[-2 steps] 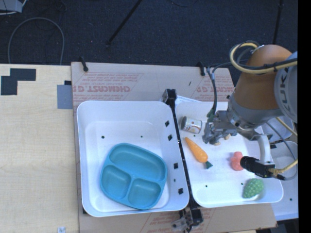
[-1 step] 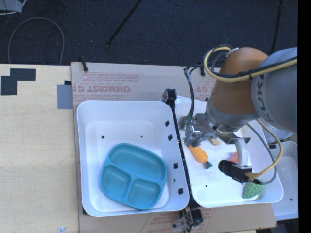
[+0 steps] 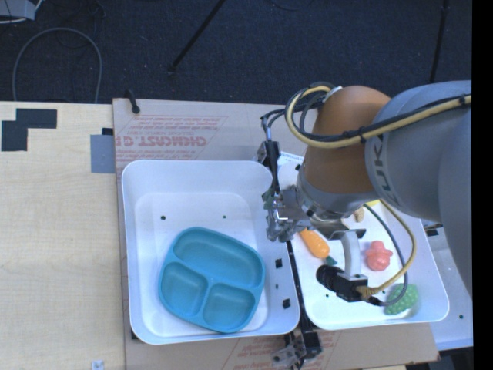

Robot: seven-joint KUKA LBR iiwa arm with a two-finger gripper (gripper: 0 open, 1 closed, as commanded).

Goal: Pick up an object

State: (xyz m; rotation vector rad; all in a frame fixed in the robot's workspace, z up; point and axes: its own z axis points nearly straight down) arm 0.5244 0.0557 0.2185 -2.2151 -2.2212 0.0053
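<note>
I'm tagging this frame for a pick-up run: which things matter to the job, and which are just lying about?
Job: gripper; carrot, pink toy, green toy, all in the right bin.
Lying about: blue tray in the left bin; cardboard.

My arm (image 3: 431, 153) was grey with an orange band (image 3: 347, 141). Both bins (image 3: 146, 183) were white. The divided tray (image 3: 210, 278) was light blue. In the right-hand bin (image 3: 435, 303) lay an orange carrot toy (image 3: 314, 243), a pink toy (image 3: 377, 256) and a green one (image 3: 402, 300).
</note>
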